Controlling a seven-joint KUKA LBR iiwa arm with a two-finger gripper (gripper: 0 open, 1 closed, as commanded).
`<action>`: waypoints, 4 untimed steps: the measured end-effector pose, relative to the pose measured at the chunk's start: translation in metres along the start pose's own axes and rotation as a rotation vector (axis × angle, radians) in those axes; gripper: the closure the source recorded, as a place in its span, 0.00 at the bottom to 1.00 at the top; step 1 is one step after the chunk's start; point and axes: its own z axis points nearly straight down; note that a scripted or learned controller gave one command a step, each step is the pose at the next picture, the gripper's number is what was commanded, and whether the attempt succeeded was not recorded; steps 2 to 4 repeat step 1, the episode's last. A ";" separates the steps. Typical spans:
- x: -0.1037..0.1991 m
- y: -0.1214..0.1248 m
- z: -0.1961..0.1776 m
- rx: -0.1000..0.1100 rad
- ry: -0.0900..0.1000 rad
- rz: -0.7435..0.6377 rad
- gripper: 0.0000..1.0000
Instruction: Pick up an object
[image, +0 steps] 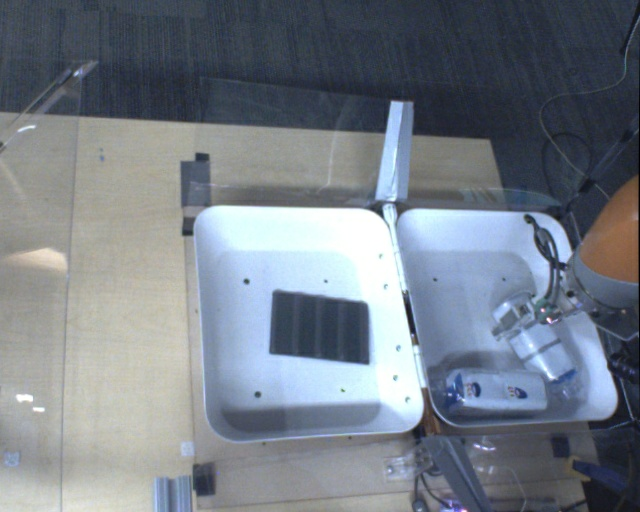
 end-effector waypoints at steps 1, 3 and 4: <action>0.048 0.097 -0.093 0.012 0.011 -0.045 1.00; 0.048 0.097 -0.093 0.012 0.011 -0.045 1.00; 0.048 0.097 -0.093 0.012 0.011 -0.045 1.00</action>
